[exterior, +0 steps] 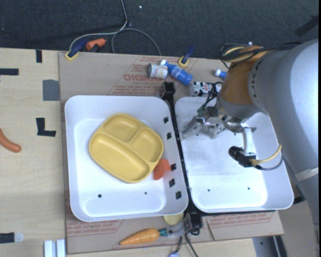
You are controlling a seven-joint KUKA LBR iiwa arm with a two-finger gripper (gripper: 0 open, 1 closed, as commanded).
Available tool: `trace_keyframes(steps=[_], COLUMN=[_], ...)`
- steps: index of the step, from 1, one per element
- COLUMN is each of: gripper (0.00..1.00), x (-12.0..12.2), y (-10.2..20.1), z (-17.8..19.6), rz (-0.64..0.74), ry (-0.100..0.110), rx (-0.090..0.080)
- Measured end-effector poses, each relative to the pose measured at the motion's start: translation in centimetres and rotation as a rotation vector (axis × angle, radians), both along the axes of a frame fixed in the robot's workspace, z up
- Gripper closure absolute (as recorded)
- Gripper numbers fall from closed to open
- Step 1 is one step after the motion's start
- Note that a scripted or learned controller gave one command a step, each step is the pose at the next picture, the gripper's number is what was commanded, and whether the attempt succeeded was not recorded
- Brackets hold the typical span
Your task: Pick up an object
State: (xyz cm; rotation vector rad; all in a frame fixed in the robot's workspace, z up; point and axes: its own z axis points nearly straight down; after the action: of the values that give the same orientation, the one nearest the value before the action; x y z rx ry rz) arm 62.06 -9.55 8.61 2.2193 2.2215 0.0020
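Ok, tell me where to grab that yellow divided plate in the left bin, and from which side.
Take the yellow plate by its raised outer rim, coming straight down with one finger inside a compartment and one outside. It lies flat and wide, too broad to span whole. The upper-left edge looks best: bare bin floor lies beside it, while the small orange object crowds the lower-right edge. The left bin wall is further off there.

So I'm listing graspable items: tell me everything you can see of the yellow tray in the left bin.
The yellow tray looks like matte plastic, rounded, with three compartments: two smaller ones toward the upper right, one long one along the lower left. It lies flat and turned diagonally on the floor of the left bin. A small orange object sits against its lower right edge.
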Motion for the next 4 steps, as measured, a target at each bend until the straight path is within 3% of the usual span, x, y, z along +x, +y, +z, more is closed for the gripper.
trace_keyframes(steps=[1,2,3,4], gripper=[0.00,1.00,1.00,0.00], x=[5.0,4.9,-1.3,-1.3], y=[-1.3,-1.3,5.6,5.2], z=[-0.1,1.0,10.4,9.8], rz=[0.002,0.003,0.005,0.001], ry=[-0.002,-0.001,-0.001,0.003], rx=[0.000,-0.003,0.004,0.001])
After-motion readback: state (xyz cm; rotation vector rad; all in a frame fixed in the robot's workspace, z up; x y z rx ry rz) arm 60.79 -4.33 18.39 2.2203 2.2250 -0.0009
